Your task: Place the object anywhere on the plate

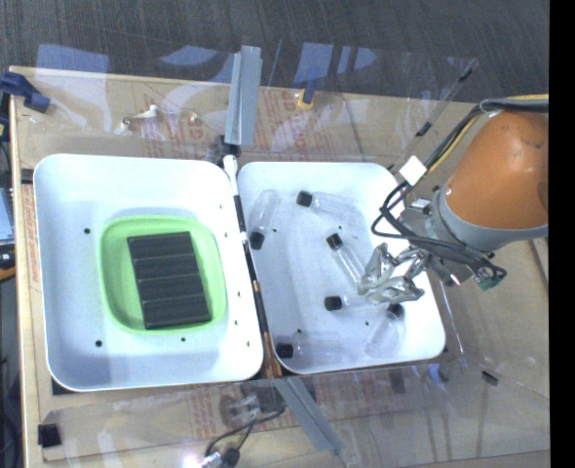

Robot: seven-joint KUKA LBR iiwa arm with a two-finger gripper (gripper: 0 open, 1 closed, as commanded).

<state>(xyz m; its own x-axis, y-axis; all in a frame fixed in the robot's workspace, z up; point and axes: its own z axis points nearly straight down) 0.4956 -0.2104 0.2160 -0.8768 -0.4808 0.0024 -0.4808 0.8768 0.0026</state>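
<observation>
Clear plastic vials with black caps lie scattered across the right bin (pixel 268 344): one vial (pixel 344 255) near the middle, tilted, its cap toward the upper left; another (pixel 319 201) along the far side; a third (pixel 262 220) by the left wall. Loose black caps sit near the front of that bin. The gripper (pixel 390 273) hangs low over the right part of this bin, just beside the middle vial; whether its claw is apart or together cannot be told. The left bin (pixel 63 261) holds a green plate (pixel 115 240), and a black ridged block (pixel 170 279) rests on the plate. The arm's orange band (pixel 502 174) shows at the right.
</observation>
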